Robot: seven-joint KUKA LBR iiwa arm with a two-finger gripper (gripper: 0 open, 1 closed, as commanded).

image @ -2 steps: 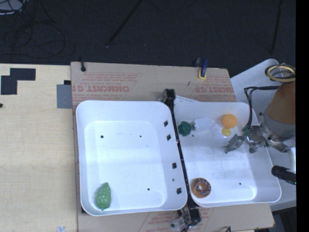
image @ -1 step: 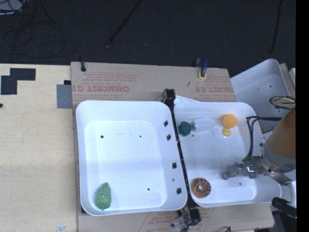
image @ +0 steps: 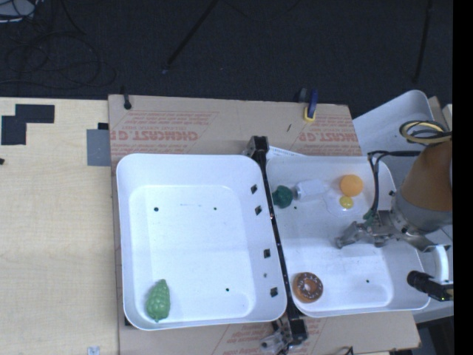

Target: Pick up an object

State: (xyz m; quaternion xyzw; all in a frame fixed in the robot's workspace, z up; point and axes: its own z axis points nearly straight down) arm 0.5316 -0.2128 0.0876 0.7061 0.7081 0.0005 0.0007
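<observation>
My gripper [image: 349, 238] is low over the middle of the right bin [image: 347, 307], reaching in from the right, and nothing shows in its grasp. An orange ball [image: 351, 184] and a small yellow piece [image: 346, 202] lie just behind it. A clear plastic item [image: 314, 191] and a dark teal object [image: 282, 195] sit at the bin's back left. A brown frosted donut [image: 307, 287] rests at the front left of this bin. A bumpy green object [image: 157, 300] lies in the front left corner of the left bin [image: 192, 170].
Both bins stand on a cardboard sheet [image: 222, 128] on the wooden bench. A black divider strip [image: 270, 228] runs between the bins. Cables and a white housing [image: 414, 117] sit at the right behind the arm.
</observation>
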